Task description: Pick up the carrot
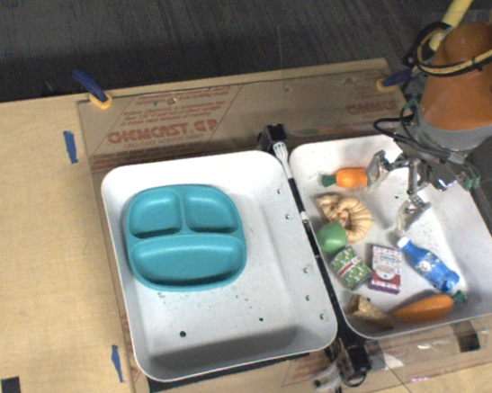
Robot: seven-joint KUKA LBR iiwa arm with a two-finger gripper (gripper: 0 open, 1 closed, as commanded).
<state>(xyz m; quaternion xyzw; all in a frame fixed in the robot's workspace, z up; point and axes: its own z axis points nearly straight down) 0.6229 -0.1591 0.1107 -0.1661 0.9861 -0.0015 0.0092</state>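
Observation:
A short orange carrot (pixel 350 177) with a green top lies at the back of the right bin (pixel 488 239). A longer orange carrot-like piece (pixel 422 308) with a green end lies along that bin's front wall. My gripper (pixel 396 186) hangs over the back middle of the right bin, just right of the short carrot and apart from it. Its metal fingers (pixel 376 165) stand open with nothing between them. The orange-banded wrist (pixel 458 89) sits above the bin's back right corner.
The right bin also holds a braided bread piece (pixel 343 210), a green vegetable (pixel 331 237), a green box (pixel 351 268), a red-and-white carton (pixel 385 269), a blue bottle (pixel 430 268) and a brown item (pixel 363 308). A teal divided plate (pixel 183 236) lies in the left bin (pixel 148 341).

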